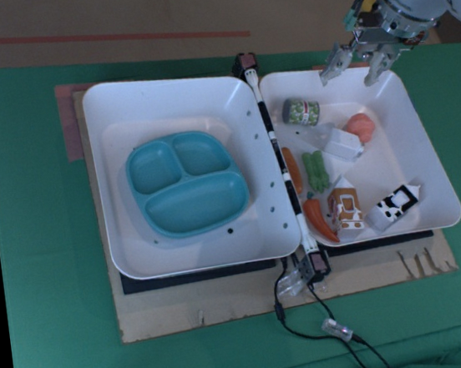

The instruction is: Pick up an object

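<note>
My gripper (356, 66) hangs over the back edge of the right bin (418, 146), open, with nothing between its fingers. Below it in that bin lie a small can with a green label (301, 111), an orange-red round fruit (362, 126), a clear bottle with a white body (336, 142), a green pea pod (317, 170), an orange carrot (294, 171), a red chili (319, 218), a small orange and white carton (345, 208) and a black and white cow-print carton (394, 207). All of these rest on the bin floor, apart from the gripper.
The left bin (120, 109) holds a teal divided plate (186, 183). A black and white divider bar (273, 144) runs between the bins. Cables (334, 329) trail over the green bench in front. The bins sit on a cardboard sheet (229, 301).
</note>
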Controlling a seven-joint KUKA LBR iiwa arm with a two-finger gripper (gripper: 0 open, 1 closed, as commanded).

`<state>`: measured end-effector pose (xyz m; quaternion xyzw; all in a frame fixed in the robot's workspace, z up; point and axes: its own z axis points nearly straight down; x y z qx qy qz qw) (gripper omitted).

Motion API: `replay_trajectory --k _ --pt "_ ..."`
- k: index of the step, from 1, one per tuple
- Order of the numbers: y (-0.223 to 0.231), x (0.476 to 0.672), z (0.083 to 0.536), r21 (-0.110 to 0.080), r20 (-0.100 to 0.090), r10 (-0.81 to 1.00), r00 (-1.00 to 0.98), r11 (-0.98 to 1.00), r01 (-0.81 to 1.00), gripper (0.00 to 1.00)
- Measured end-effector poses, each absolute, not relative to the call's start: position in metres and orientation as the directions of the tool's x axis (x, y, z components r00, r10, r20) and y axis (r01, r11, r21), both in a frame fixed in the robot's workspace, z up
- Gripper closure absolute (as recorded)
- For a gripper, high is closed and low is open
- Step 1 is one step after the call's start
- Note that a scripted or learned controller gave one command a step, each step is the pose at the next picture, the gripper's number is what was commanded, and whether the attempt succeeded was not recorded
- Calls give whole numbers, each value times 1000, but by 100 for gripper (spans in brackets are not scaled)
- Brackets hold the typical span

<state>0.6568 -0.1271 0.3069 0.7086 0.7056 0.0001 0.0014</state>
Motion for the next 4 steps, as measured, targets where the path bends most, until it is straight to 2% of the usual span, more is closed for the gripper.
replay_trajectory --k 1,2,3,4 --pt "-129 652 231 15 -6 1000 4 -4 1000 0" --pt "-175 612 188 7 -5 1000 4 -4 1000 0" --pt "-139 559 187 24 -11 1000 5 -5 1000 0" --pt "-141 561 199 33 -15 1000 10 -10 999 100"
